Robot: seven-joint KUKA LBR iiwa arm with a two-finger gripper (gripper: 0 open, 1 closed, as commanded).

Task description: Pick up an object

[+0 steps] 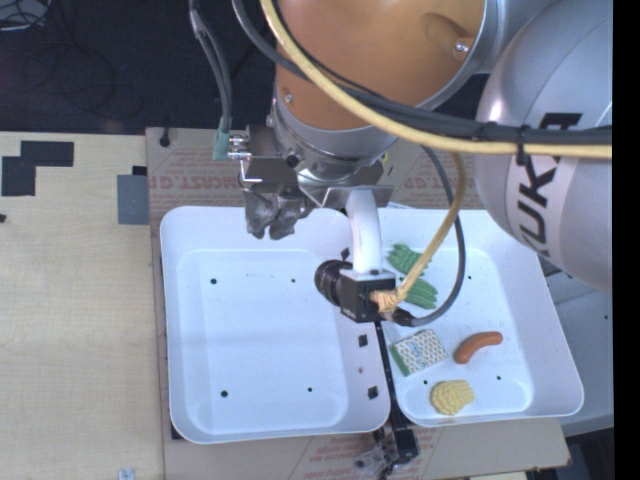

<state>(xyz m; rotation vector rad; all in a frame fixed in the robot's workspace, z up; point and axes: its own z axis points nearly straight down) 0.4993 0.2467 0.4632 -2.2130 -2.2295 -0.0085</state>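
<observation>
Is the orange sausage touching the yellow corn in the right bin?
Apart. The camera view shows the orange sausage lying above the yellow corn, with a plain strip of bare white right bin floor between them.

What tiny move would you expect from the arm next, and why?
Probably a short shift toward the orange sausage or yellow corn. The tool hangs over the left bin's back edge, while the toys all lie in the right bin.

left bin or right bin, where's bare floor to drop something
The left bin offers bare floor from its left wall to the divider. The right bin is crowded: green toy, patterned packet, sausage, corn, leaving a strip along its far-right wall.
</observation>
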